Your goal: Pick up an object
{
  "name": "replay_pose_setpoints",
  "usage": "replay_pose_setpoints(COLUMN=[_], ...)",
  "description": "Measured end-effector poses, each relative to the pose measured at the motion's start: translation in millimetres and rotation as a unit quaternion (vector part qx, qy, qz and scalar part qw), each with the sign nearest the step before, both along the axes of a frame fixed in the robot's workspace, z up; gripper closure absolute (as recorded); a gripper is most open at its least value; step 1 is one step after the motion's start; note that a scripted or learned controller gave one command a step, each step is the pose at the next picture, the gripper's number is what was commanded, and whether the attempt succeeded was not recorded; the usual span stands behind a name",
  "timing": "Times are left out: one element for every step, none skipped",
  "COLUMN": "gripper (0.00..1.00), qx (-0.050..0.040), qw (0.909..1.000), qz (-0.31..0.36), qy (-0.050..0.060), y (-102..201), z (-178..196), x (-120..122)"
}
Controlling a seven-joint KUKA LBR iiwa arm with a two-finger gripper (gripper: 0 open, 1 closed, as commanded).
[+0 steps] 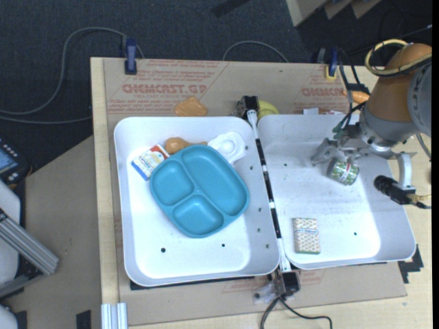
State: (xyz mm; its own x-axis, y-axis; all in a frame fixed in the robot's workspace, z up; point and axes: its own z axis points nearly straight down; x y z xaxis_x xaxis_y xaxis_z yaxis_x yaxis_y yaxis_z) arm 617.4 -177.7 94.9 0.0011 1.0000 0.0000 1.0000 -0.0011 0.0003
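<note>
Lighting: even, bright overhead; my bins (206, 269) glare near-white. Shadows: soft, short, under tray (199, 190). Focus: fair, slight softness overall; dark floor (48, 12) underexposed. Edge distortion: minimal.

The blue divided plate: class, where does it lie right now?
In the camera view, the blue divided plate lies in the left bin, near its middle, with a small white-and-blue packet at its upper-left edge and a white cup just above it.

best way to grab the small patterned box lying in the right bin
Probably from straight above, closing across the shorter width of the small patterned box. It lies flat on the right bin floor with bare space all round, so its side edges are free for the fingers.
</note>
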Motion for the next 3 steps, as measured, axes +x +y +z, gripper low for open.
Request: replay_pose_setpoints(gripper=[1.0,0.0,1.0], qx=[-0.0005,-0.0003,-0.0006], qw=[1.0,1.0,1.0], qz=[0.0,0.0,-0.001], qy=[-0.002,-0.001,-0.002], y=[-0.1,0.0,-0.1], z=[10.8,10.1,20.7], x=[0.7,0.5,1.1])
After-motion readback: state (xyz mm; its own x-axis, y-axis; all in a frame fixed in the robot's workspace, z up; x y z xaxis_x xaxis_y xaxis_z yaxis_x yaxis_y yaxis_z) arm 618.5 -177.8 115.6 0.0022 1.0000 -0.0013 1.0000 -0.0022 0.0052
